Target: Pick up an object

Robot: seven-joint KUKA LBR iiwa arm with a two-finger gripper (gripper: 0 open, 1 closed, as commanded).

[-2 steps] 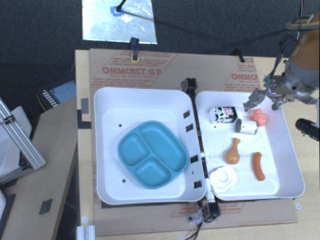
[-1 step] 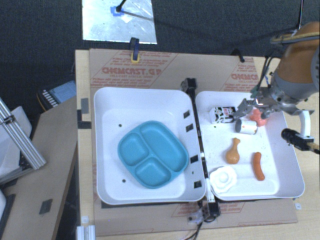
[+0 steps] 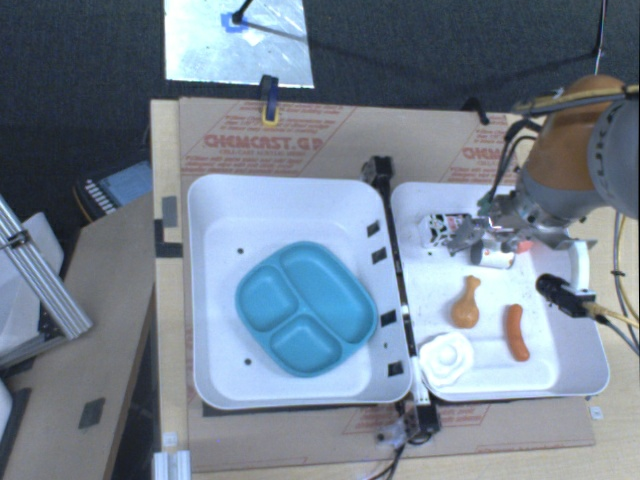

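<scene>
- Over the right bin [image 3: 545,370], at its far side, the grey and orange arm's gripper [image 3: 478,236] hangs low.
- I cannot tell if the gripper is open or closed. It is too small and busy to see there.
- A small white thing with a red bit [image 3: 497,259] lies just beside the gripper, on its near side. I cannot tell if they touch.
- A little black and white thing [image 3: 436,228] lies just left of the gripper.
- Nearer to me lie a toy drumstick [image 3: 465,303] and a toy sausage [image 3: 516,332], side by side but apart.
- A round white thing [image 3: 446,358] sits in the near left corner of that bin.
- The left bin [image 3: 215,268] holds a blue plate with three parts [image 3: 305,308].
- I think the job is not done yet. Every toy I can see lies on a bin floor, and I see nothing lifted.
- What is left, I think: grab one toy, maybe the small white one, and lift it up.
</scene>
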